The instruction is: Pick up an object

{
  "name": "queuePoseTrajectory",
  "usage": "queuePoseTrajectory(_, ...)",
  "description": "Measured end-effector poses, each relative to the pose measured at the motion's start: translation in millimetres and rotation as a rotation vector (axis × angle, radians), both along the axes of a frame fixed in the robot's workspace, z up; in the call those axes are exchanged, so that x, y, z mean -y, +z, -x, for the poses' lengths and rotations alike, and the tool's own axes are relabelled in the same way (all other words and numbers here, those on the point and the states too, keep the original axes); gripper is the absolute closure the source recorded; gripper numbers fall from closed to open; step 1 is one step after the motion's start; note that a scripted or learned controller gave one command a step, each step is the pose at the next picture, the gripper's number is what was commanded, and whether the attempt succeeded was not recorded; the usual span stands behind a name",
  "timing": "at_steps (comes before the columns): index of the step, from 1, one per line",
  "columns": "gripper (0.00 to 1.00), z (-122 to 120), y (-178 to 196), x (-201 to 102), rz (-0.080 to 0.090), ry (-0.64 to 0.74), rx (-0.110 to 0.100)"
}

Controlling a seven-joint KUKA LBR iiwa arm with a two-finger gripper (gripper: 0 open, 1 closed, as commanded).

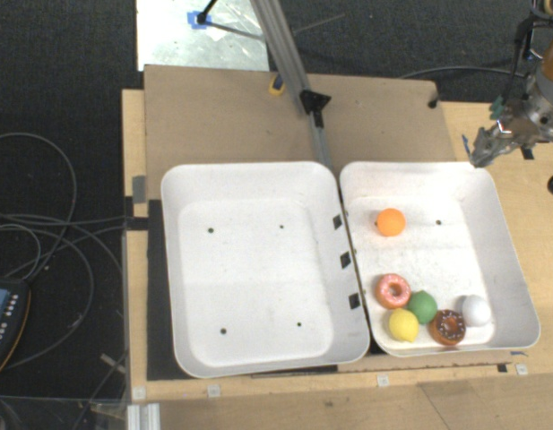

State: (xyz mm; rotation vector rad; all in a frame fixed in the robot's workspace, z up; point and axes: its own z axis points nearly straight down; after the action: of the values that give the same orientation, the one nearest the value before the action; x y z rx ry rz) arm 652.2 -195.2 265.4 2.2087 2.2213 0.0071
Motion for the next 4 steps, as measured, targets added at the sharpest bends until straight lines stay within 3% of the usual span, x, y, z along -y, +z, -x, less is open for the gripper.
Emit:
queuePoseTrajectory(2,1.0,11,-15,-110,-0.005,0.005,-0.009)
queuePoseTrajectory(4,1.0,3,-22,-205,-0.005,0.005,-0.007)
